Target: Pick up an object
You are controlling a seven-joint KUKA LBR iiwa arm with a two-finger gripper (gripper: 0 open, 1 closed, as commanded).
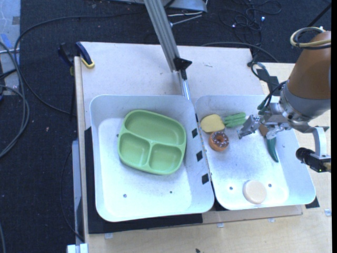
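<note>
**Claw low over the right bin, nothing between its fingers**

From my seat at the remote station I see the arm (308, 83) reaching in from the right, its orange band above the wrist sitting over the far right corner of the right bin (295, 191). The claw (251, 126) hangs low over that bin's upper half, pointing left. Its fingers stand narrowly parted, and I can make out no object caught between them.

The things I could pick lie in the right bin. A yellow piece (212, 123) sits near the bin's upper left, touching a green ridged piece (235, 119) on its right side. Just below the yellow one is a brown doughnut (219, 140). The claw's tips are just beside the green ridged piece's right end, apart from it as far as I can judge. A dark green pepper-like item (273, 147) lies under the wrist, tilted, its upper end partly hidden by the claw's body. A pale round disc (255, 192) rests near the bin's front edge, well apart from the others.

The left bin (105, 188) holds a light green divided tray (152, 142) with three compartments. Both bins sit side by side on the bench (131, 67).
</note>
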